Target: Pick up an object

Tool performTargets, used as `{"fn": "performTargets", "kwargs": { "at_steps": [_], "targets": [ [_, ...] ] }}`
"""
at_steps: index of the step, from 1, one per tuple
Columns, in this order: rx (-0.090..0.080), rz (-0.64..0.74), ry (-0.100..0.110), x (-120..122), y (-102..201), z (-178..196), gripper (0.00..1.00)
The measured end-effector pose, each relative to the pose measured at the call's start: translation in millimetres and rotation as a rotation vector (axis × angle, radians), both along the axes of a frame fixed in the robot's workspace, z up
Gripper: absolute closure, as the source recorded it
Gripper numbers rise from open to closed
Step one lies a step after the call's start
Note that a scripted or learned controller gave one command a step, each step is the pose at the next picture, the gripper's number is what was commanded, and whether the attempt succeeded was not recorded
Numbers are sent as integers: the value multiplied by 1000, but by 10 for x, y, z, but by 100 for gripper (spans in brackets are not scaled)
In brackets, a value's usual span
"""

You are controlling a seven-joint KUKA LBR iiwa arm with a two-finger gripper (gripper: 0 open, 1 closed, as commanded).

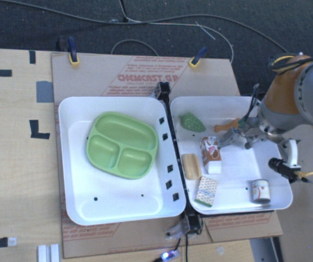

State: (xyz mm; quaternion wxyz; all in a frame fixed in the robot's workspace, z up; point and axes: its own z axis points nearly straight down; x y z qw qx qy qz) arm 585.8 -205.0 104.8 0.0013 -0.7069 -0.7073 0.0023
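Highest toward us, the grey arm (287,100) reaches its hand (237,136) into the right bin (276,201); we cannot tell how wide it is set. Just beside it lies a small orange stick (224,127), long axis left-right, its right end hidden by the hand, near a green lump (192,122) and a red-white carton (211,149).

At frame centre-left, a pale green divided plate (122,144) lay in the white left bin (74,201). The white right bin (279,201) held a dark green leafy piece (192,122), an orange carrot-like piece (226,126), a tan loaf (191,166), a red-and-white carton (211,153), a green-patterned packet (206,190) and a silvery can with a red mark (260,191).
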Motion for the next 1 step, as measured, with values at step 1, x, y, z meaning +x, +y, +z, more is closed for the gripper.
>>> {"fn": "performTargets", "kwargs": {
  "at_steps": [1],
  "targets": [
    [1,2,-2,9,12,124,100]
  ]
}}
